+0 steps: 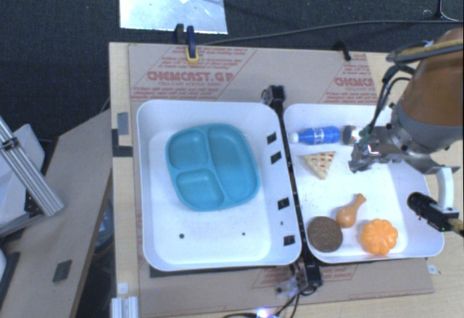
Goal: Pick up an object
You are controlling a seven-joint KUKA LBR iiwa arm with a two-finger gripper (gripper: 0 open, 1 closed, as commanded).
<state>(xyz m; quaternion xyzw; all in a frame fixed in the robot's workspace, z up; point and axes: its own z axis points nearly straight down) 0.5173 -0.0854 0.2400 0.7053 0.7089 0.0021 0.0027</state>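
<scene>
Scene: two shallow white bins side by side on the bench [239,63]. Left white bin [156,164], centre-left of frame, carries a teal plastic divided plate [212,166]. Right white bin [406,244], centre-right, carries the candidate objs: a blue plastic bottle w/ white cap [317,135] lying flat near the bin's top edge; a tan triangular wedge [320,164] just below it; an orange-brown drumstick-shaped toy [351,210] lower centre; a dark brown round disc [325,234] at lower left; an orange pumpkin-shaped toy [379,236] at lower right.

Arm enters from right of frame. Gripper [365,152] sits over the upper-right part of the right bin, just right of the bottle and wedge. Jaws: state cannot be told; the hardware is dark and too small to resolve. No obj seen between them.

Step in hand (est.): approach/positioning, pick not yet made. Next move calls for aligning over one obj, prob. bottle or wedge as nearest, then descent and closing. Risk: bottle may roll.
</scene>
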